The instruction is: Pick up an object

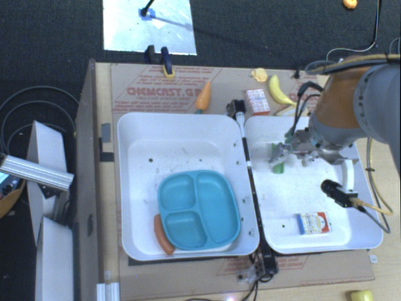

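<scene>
Here | jaws (280, 157) low in right bin (351, 231) | green object (277, 165) just below | grip state unclear

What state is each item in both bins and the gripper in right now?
Blue divided plate: flat in left bin.
Hot dog: lying against the plate's edge.
Small carton: flat in right bin.
Green object: beside the gripper.
</scene>
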Available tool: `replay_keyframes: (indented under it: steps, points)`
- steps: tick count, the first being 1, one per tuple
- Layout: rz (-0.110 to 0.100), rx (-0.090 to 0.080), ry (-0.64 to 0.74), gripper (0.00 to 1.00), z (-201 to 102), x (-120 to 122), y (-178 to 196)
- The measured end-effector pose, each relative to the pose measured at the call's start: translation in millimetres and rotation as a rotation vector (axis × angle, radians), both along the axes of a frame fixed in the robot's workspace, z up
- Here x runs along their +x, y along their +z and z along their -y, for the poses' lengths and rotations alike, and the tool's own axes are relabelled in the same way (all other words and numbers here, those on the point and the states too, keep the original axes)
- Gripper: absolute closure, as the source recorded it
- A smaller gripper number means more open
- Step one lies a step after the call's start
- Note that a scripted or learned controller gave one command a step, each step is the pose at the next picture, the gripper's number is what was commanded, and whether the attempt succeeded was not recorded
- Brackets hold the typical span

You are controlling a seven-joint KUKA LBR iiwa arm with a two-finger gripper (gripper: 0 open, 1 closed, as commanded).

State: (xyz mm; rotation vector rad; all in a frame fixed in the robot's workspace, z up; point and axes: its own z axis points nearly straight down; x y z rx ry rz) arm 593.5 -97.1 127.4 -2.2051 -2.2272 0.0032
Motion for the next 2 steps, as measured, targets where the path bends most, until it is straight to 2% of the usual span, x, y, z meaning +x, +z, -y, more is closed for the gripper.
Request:
replay_keyframes:
  steps: [1,2]
  points:
    - [0.008,-0.004,-0.004,0.00,2.9,27.3,-45.7]
    - [0.012,-0.004,-0.004,1.00,3.1,28.2,-32.0]
